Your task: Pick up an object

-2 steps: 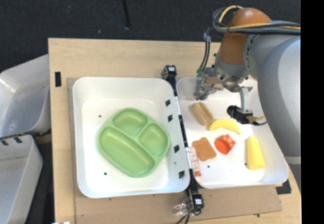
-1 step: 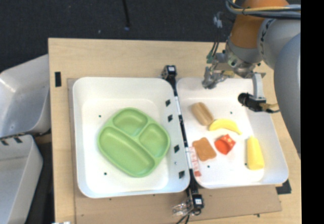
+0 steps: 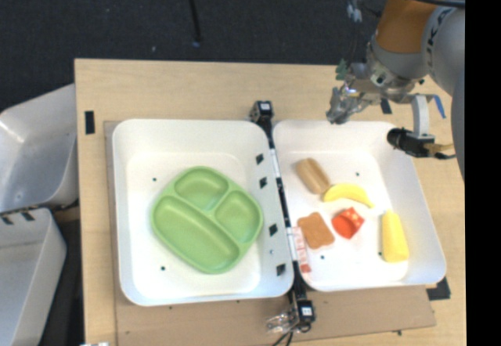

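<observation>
The gripper [image 3: 342, 112], its opening impossible to judge, hangs at the far rim of the right bin [image 3: 415, 180], well apart from the toy banana [image 3: 348, 194] near that bin's middle, which looks light, stiff and slippery, best pinched across its curved middle.

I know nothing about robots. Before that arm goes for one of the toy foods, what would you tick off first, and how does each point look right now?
1. Items in the right bin, lying apart: ok. Bread roll, banana, brown piece, red piece and yellow piece each show separately.
2. Gripper above a target: not ok, it sits at the bin's far edge.
3. Gripper carrying nothing: ok, nothing visible in it.
4. Fingers open: cannot tell.
5. Green plate out of the way: ok, it lies in the left bin.
</observation>
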`<state>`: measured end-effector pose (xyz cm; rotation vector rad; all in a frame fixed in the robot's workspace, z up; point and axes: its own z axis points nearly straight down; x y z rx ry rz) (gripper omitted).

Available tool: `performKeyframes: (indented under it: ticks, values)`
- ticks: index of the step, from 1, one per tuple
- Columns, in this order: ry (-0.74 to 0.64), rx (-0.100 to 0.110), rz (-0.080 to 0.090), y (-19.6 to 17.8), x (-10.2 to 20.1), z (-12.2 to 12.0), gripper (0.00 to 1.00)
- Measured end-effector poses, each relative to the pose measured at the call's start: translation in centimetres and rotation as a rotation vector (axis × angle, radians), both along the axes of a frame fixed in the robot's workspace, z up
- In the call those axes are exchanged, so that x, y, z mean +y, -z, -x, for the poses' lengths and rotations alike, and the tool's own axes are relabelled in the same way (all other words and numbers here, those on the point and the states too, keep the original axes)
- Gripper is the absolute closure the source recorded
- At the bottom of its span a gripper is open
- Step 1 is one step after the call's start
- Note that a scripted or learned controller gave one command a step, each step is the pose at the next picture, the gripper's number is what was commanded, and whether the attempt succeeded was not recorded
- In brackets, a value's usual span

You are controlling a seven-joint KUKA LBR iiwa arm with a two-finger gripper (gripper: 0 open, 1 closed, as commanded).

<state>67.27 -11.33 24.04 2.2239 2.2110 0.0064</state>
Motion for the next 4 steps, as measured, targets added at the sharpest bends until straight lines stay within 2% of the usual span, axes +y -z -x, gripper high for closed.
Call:
performKeyframes:
  ticks: [1, 3, 4]
  values:
    - [-0.001, 0.004, 0.001, 0.0, -0.1, -0.1, 1.00]
    - [-0.011, 0.007, -0.002, -1.4, 9.2, 3.4, 1.00]
    - [-0.012, 0.007, -0.002, -1.2, 15.3, 4.4, 1.00]
